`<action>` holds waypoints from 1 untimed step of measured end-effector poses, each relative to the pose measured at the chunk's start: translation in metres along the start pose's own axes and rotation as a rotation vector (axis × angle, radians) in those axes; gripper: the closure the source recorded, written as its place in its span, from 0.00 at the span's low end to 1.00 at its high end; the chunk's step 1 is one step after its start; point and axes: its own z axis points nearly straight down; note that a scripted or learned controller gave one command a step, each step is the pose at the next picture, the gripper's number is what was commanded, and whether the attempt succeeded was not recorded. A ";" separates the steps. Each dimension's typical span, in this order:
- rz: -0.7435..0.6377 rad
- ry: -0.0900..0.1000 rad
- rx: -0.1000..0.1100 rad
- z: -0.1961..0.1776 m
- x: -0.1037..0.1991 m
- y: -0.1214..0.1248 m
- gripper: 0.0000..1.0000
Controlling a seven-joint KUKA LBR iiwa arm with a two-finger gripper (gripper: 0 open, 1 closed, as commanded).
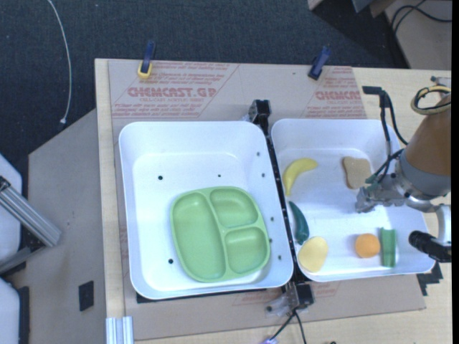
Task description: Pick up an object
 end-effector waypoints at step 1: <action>-0.003 -0.002 -0.005 -0.059 0.004 0.009 1.00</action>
